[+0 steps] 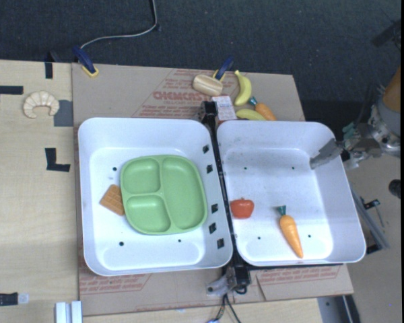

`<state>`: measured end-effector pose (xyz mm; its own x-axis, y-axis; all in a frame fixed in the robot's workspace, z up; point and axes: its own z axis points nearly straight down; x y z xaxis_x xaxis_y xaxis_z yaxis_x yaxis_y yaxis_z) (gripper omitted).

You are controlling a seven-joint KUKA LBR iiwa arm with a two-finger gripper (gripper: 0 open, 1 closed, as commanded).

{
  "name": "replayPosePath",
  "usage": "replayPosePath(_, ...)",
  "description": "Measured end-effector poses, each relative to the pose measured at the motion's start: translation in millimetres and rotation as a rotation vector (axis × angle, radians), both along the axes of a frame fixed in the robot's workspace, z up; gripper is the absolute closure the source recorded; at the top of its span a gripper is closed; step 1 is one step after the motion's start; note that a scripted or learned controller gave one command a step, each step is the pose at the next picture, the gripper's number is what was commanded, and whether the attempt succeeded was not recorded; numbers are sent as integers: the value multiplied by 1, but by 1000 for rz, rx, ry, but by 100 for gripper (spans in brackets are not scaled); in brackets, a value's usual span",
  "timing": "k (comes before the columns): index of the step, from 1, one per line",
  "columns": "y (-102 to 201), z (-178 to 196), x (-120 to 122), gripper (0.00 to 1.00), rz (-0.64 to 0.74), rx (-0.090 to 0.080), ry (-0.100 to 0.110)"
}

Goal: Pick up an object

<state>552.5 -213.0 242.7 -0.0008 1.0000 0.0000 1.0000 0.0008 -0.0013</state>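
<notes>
The right bin point(337, 180) holds a small red tomato point(242, 208) by its left wall. An orange carrot point(291, 233) with a green top lies near the bin's front. My gripper point(328, 153) hangs over the right bin's far right rim, well apart from both, with nothing seen in it. In the left bin point(94, 153) sits a green divided plate point(164, 194), and a tan cracker point(112, 199) pokes out from under the plate's left edge.
Behind the bins, on the cardboard, lie a bread roll point(207, 83), bananas point(242, 90), a second carrot point(263, 111) and a small box point(222, 106). A croissant point(42, 103) rests on the bench at far left. A cable point(148, 19) runs across the dark floor.
</notes>
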Motion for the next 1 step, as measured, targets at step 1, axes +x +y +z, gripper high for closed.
replayPosePath(1, 27, -110, -65, 0, 0, 2, 2)
